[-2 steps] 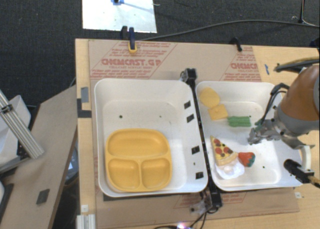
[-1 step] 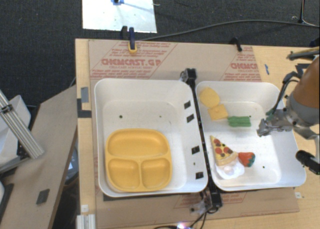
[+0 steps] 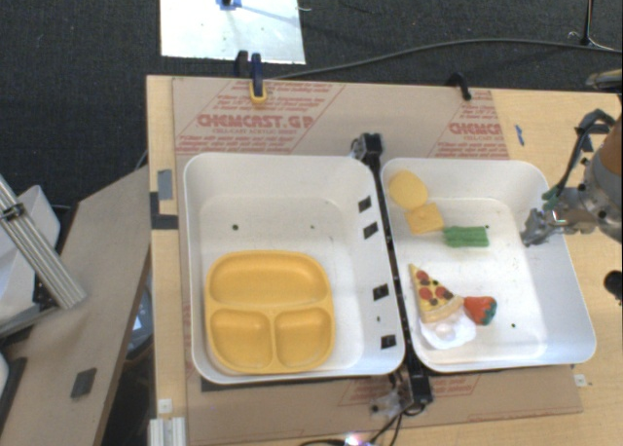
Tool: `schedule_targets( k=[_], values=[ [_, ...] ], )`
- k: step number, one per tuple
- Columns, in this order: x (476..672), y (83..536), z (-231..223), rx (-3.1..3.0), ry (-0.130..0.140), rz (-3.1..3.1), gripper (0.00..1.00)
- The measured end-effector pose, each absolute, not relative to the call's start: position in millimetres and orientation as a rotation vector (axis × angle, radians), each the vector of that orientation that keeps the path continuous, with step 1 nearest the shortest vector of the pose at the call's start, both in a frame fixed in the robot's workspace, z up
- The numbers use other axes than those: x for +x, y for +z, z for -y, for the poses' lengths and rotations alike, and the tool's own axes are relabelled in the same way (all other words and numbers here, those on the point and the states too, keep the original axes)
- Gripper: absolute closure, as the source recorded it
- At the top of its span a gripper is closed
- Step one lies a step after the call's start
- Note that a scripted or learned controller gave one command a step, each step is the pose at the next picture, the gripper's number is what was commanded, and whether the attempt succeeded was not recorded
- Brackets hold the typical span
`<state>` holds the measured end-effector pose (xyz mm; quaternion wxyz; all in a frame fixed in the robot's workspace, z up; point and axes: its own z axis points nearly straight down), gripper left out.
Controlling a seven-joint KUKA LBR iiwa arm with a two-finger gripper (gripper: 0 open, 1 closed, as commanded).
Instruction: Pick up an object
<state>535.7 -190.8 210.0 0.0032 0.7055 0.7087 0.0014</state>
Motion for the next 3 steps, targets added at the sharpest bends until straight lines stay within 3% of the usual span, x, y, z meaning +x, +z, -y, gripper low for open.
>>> schedule_targets(
  k=[1,3],
  values=[
    [537.1,258.9,191.1,2.211,0.004,-2.224,1.00],
    [552.3,257.1,86.9,2.211,0.003,-2.228,1.00]
  ],
)
